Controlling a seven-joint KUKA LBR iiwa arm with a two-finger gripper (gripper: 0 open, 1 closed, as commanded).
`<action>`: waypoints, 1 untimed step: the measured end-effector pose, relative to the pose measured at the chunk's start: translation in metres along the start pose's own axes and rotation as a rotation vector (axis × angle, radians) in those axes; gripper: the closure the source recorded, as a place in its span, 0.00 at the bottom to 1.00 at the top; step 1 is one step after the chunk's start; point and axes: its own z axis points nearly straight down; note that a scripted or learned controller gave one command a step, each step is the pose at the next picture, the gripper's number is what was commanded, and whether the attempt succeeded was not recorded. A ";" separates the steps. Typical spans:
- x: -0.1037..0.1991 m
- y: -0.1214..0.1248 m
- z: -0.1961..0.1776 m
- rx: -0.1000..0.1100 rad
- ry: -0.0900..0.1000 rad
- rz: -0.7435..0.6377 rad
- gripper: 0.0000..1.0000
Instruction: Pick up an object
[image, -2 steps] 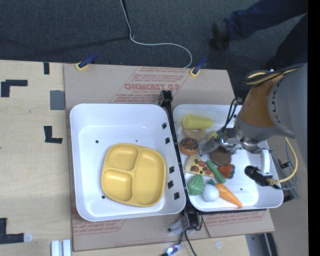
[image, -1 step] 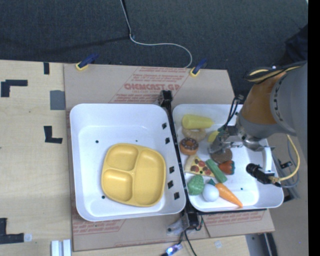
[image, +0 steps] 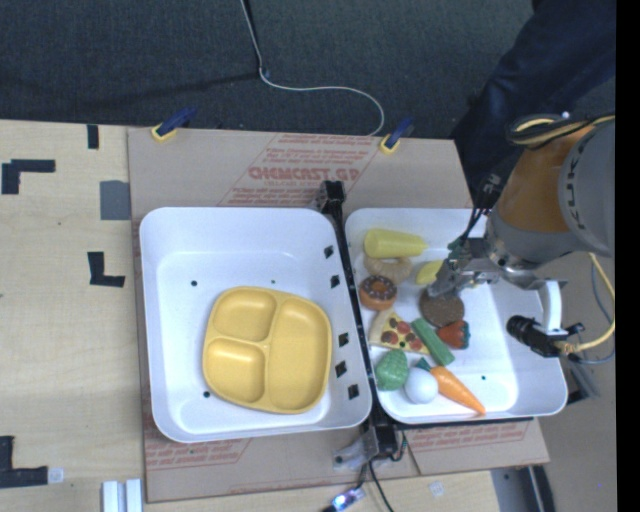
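The right bin (image: 535, 400) holds several toy foods. Among them are a yellow corn cob (image: 393, 242), a donut (image: 378, 290), a pizza slice (image: 389, 331), a green cucumber (image: 434, 342) and a brown patty (image: 444, 308). A red piece (image: 457, 335), a green broccoli (image: 392, 370), a white egg (image: 421, 386) and a carrot (image: 459, 390) lie there too. My gripper (image: 447, 283) hangs low in this bin, right above the brown patty's upper edge and beside a small yellow piece (image: 428, 272). The gripper's body hides what is under it.
The left bin (image: 170, 250) holds a yellow divided plate (image: 268, 348). A black divider (image: 345, 290) runs between the two bins. A cable (image: 548, 340) and a black fitting hang off the arm over the right bin's right side.
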 end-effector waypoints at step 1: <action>-0.005 0.007 -0.060 -0.002 -0.001 0.000 1.00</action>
